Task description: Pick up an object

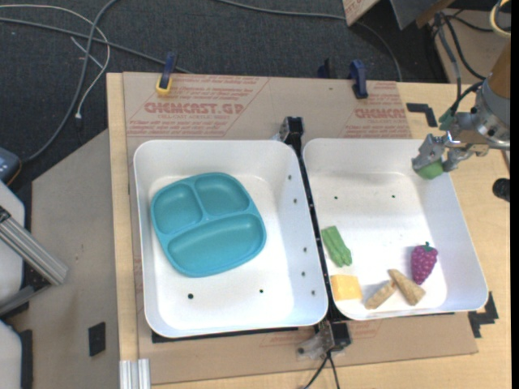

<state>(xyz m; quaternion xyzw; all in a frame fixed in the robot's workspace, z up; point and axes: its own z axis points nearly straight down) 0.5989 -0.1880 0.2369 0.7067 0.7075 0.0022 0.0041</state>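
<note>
Fingers (431, 157) above right bin's (381, 217) far corner

Right bin (381, 209): upper floor bare, passable. Near edge crowded by green piece (336, 245), cheese cube (346, 287), bread sticks (395, 288), grapes (423, 262).

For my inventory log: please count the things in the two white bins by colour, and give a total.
Teal: 1, divided plate
Green: 1, vegetable
Yellow: 1, cheese block
Purple: 1, grapes
Tan: 2, bread pieces
Total: 6
</note>
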